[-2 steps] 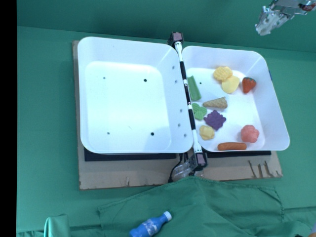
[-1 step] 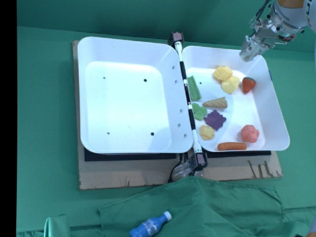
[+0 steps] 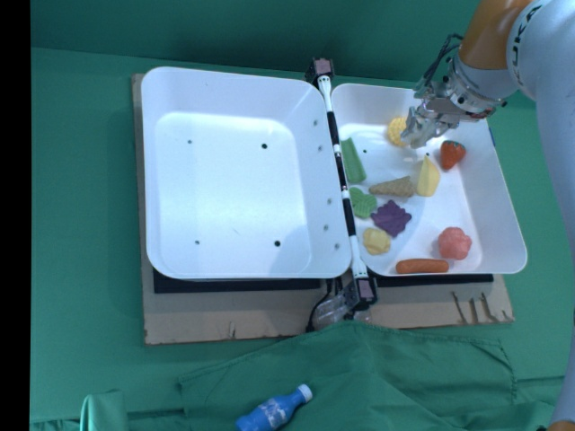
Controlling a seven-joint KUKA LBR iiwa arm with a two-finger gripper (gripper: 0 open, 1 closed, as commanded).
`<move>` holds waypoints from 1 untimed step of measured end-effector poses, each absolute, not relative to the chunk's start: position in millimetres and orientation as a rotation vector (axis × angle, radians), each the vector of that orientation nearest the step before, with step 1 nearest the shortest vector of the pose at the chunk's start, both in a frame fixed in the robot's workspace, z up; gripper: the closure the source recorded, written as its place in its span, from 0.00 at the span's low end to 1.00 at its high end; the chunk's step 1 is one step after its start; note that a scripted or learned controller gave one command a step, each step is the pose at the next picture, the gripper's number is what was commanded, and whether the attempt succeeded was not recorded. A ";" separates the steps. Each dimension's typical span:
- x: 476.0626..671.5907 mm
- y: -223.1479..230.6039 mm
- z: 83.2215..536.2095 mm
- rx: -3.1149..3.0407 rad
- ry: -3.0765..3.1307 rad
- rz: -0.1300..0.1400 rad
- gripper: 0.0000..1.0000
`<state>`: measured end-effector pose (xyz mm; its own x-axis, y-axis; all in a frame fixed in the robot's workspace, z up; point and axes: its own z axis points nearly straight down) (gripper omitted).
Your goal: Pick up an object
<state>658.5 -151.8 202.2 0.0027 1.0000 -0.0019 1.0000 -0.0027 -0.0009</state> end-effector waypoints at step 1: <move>652.6 -158.2 271.7 2.218 2.209 0.009 1.00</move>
